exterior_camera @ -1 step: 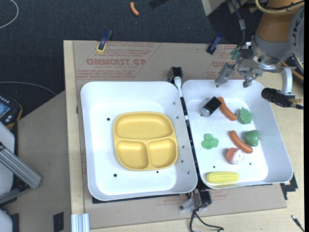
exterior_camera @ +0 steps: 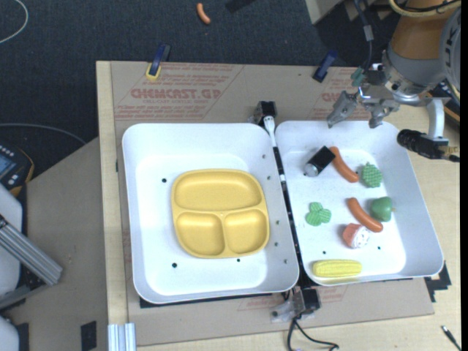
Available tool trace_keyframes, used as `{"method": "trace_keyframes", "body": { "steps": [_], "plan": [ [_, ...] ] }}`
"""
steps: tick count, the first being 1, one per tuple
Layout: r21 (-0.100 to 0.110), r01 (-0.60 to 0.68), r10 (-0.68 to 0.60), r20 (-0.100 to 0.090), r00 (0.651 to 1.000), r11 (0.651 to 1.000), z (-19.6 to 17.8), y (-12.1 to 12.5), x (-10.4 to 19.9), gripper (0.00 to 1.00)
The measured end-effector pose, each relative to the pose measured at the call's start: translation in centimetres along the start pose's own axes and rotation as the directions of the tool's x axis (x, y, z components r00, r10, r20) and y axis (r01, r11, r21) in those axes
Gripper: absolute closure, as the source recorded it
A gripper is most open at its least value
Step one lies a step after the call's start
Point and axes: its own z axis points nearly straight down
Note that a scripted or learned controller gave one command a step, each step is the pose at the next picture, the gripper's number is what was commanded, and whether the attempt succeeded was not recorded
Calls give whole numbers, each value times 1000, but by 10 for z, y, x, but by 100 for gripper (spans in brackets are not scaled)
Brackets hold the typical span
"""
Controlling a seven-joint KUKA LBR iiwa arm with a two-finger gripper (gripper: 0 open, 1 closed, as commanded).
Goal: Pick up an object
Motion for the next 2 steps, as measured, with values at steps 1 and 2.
{"method": "trace_keyframes", "body": {
  "steps": [1,2],
  "plan": [
    [4,2,-2,-1,1000,1000,48,9,1,0],
    [7,1,-1,-2,1000,1000,111,3,5,0]
  ]
}}
